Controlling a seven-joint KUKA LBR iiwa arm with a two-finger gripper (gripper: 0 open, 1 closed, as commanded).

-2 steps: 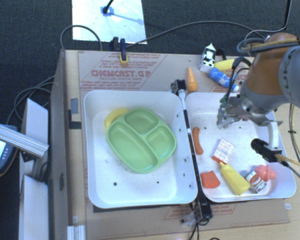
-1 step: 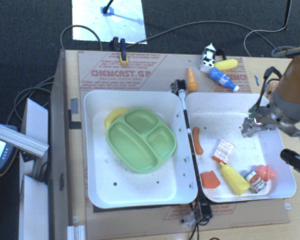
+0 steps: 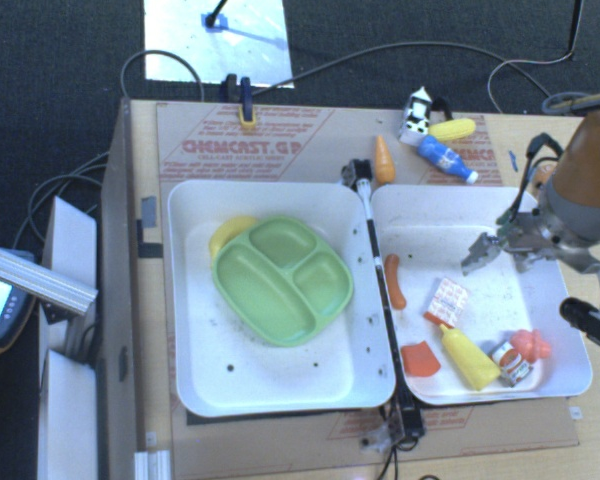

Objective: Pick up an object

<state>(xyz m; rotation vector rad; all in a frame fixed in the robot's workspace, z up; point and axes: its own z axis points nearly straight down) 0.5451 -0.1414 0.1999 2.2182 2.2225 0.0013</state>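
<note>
Two shallow white bins sit side by side on the bench, the left bin [image 3: 195,368] and the right bin [image 3: 560,373]. The green divided plate [image 3: 280,278] lies tilted in the left one, covering most of a yellow item [image 3: 230,233] at its upper-left edge. The grey arm [image 3: 590,183] reaches in from the right, and its gripper [image 3: 495,248] hovers over the right bin's upper part, jaws apart and holding nothing. Below it in that bin lie a yellow bottle [image 3: 468,358], an orange sausage [image 3: 394,283], a red-and-white packet [image 3: 447,301], a red block [image 3: 420,359], a pink toy [image 3: 530,345] and a small can [image 3: 510,363] touching it. Beyond the bins rest a blue bottle [image 3: 446,158], a carrot [image 3: 383,161], a yellow corn piece [image 3: 452,128] and a cow figure [image 3: 417,113].
</note>
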